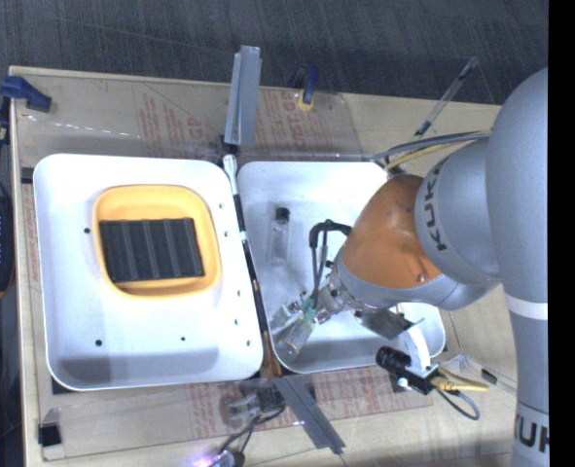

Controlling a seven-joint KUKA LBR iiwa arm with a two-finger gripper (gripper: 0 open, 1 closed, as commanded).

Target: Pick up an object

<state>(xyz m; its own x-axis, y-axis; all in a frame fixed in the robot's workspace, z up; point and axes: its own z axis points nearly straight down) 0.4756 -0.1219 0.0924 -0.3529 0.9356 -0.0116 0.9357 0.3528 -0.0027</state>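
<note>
Jaws (295, 331) sit low at the right bin's (258, 188) seven o'clock corner, their state untellable, while your likeliest target, a small dark object (281, 214) toward eleven o'clock, looks light and rigid; pinch its sides.

Setting: robotics laboratory test cell. Indicators: a wooden bench (122, 115) carrying two white bins, left (63, 261) and right (268, 188); an industrial KUKA arm (482, 212) entering from 3 o'clock; blue clamps (19, 90) at 10 o'clock; loose cabling (443, 100) at 1 o'clock; dark carpet (268, 17) at 12 o'clock.
</note>
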